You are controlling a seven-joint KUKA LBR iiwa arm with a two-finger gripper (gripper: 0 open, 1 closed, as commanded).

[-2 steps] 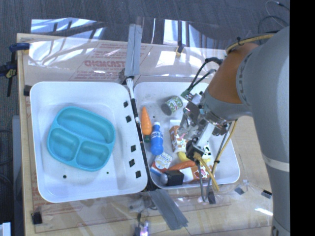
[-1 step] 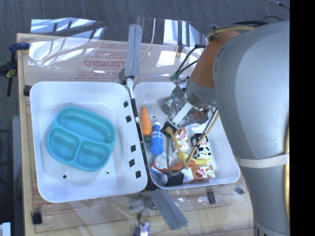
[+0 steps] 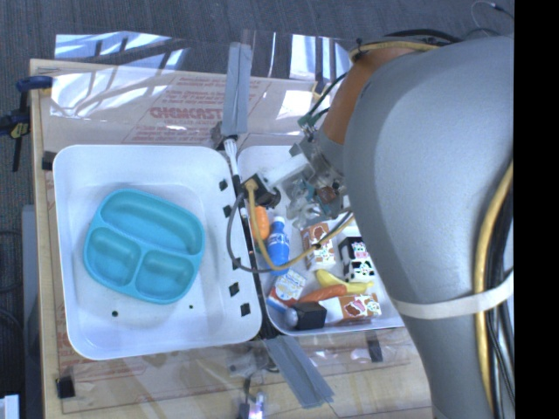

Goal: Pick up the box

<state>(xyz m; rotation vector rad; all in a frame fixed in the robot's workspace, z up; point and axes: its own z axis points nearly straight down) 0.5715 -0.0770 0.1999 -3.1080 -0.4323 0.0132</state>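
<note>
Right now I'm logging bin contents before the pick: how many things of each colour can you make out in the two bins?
Teal: 1, the divided tray in the left bin
Blue: 1, the bottle
Orange: 2, the piece by the divider and the long piece
Yellow: 1, the banana
Black-and-white: 1, the cow toy
Total: 6; other clutter is unclear.

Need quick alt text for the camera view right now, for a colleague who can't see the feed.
A grey arm reaches from the right over the right bin, its gripper low above a clutter of small items: a blue bottle, a banana and small printed boxes. The left bin holds a blue divided tray.
</note>
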